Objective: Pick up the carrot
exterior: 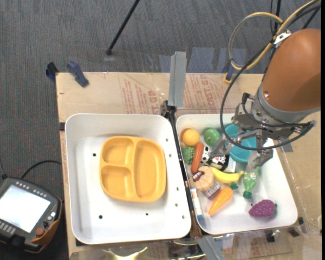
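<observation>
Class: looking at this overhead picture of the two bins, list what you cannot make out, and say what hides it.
- Claw fingers: camera view, hidden under the arm's wrist.
- Teal bowl: partly covered by the wrist and cables.
- Black-and-white toy: too small to identify.
- Carrot: lower tip partly hidden by the bin rim.

The arm's wrist covers much of the teal bowl (242,145) and the right bin's (284,186) far corner. The hand (244,153) sits low among the toys, its fingers too cluttered to read. The worktop's (124,93) near edge is cut off.
</observation>
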Available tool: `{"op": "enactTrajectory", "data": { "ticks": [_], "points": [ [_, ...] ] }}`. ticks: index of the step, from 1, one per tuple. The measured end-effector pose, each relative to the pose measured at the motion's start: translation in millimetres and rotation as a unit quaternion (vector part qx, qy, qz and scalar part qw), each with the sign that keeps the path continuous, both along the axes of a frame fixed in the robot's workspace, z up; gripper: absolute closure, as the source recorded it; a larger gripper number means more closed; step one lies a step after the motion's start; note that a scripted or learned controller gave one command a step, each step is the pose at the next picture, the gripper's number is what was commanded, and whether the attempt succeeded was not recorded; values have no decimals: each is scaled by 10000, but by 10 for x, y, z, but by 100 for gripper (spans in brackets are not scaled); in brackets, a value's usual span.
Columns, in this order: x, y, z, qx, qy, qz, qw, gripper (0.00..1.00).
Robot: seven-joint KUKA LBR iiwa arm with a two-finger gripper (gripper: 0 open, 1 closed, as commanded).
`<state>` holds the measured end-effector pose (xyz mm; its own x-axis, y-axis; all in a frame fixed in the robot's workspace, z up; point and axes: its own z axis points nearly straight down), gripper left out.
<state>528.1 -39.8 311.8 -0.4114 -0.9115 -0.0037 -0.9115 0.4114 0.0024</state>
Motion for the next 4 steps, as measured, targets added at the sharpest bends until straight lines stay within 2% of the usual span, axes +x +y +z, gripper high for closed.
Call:
{"op": "enactTrajectory", "data": {
  "ticks": [1,2,4],
  "points": [
    [-546,142,-1247,5,73,283,9996,0],
    [-531,166,-1260,-5,20,344,9994,0],
    [-530,174,-1259,-5,21,269,9996,0]
  ]
}}
